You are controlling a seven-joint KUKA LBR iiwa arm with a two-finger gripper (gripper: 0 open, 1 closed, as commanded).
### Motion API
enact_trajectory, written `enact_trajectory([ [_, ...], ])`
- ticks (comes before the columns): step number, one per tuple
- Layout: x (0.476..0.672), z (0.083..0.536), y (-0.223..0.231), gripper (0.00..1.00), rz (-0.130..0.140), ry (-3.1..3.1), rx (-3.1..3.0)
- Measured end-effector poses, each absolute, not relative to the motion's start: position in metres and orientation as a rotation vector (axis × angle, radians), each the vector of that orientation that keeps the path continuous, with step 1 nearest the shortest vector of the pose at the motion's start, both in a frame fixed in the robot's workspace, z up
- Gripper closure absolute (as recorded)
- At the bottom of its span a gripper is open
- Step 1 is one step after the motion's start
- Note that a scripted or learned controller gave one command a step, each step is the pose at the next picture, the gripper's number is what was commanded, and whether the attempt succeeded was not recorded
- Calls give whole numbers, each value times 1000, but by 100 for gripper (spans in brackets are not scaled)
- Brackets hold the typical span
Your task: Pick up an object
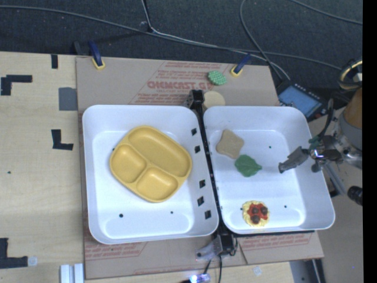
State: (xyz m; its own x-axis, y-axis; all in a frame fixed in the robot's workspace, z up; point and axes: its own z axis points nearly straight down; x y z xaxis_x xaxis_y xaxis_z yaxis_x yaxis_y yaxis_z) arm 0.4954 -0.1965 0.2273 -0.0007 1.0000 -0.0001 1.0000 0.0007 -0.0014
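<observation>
In the right bin lie three small toys: a tan bread slice, a green leaf just below it, and a little pizza with red toppings near the front wall. My gripper hangs over the bin's right edge, to the right of the green leaf and apart from it. It is open, with nothing between its fingers. The dark left finger slants toward the bin floor.
The left bin holds a yellow divided plate. A black divider runs between the bins. Behind them on the cardboard sit a green dotted piece and a tan disc. A blue box and cables lie at the back right.
</observation>
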Motion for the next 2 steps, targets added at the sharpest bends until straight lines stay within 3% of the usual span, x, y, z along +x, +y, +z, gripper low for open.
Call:
enact_trajectory([
  [2,492,131,-186,0,4,-2219,-2216],
])
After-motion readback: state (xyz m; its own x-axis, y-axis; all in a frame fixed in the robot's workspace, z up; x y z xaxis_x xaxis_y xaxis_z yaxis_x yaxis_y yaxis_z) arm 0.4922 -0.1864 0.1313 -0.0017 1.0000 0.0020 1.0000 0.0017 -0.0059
